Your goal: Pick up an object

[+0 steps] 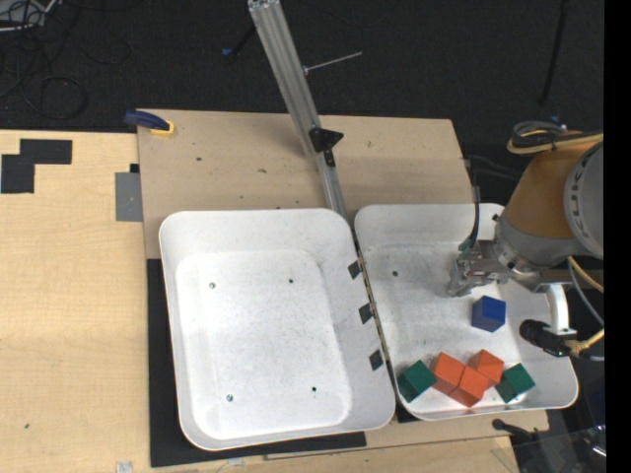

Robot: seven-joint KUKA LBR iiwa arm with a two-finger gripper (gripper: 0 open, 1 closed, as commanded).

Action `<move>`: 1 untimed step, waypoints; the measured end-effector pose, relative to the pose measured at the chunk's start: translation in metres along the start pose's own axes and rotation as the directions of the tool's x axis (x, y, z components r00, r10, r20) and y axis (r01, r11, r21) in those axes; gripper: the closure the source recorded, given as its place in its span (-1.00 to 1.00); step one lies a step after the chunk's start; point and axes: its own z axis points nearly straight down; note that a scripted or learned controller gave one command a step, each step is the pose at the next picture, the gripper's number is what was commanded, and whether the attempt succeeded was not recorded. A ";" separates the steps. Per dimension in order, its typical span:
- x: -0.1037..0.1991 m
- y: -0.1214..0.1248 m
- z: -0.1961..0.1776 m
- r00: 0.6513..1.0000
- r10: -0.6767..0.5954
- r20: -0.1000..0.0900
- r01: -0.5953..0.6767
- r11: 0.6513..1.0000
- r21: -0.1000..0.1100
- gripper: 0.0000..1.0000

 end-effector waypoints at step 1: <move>-0.003 -0.001 -0.063 1.000 -0.002 0.003 0.002 1.000 -0.005 1.00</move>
